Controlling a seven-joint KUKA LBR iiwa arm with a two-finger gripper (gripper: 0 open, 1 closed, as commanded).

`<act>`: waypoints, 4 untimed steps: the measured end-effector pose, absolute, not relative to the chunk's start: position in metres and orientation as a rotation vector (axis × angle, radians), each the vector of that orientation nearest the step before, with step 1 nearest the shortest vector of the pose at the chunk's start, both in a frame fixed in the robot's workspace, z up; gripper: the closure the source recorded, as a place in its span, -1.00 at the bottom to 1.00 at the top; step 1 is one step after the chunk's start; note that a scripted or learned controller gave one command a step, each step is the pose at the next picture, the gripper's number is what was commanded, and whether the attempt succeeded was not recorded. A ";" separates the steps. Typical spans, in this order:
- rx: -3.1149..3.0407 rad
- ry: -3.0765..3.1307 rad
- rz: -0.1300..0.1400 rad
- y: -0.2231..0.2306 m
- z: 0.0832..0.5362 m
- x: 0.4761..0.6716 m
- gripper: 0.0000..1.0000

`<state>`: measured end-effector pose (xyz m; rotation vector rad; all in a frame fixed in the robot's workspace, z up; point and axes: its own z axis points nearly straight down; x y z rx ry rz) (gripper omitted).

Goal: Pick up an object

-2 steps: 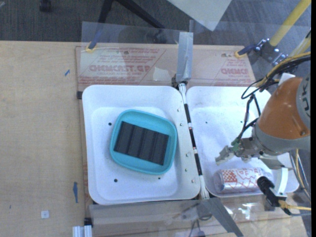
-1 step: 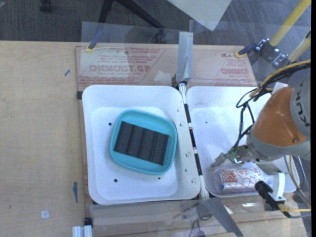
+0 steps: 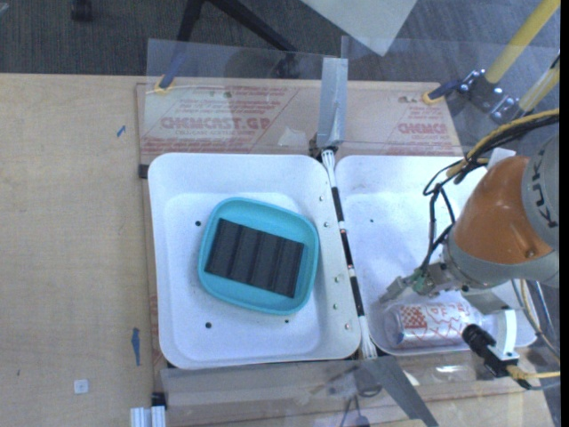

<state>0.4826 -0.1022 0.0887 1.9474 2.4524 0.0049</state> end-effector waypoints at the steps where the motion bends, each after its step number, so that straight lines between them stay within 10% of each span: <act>1: 2.104 2.322 0.009 -0.100 0.088 0.482 -1.00; 4: 2.191 2.249 -0.002 -0.134 0.127 0.480 -1.00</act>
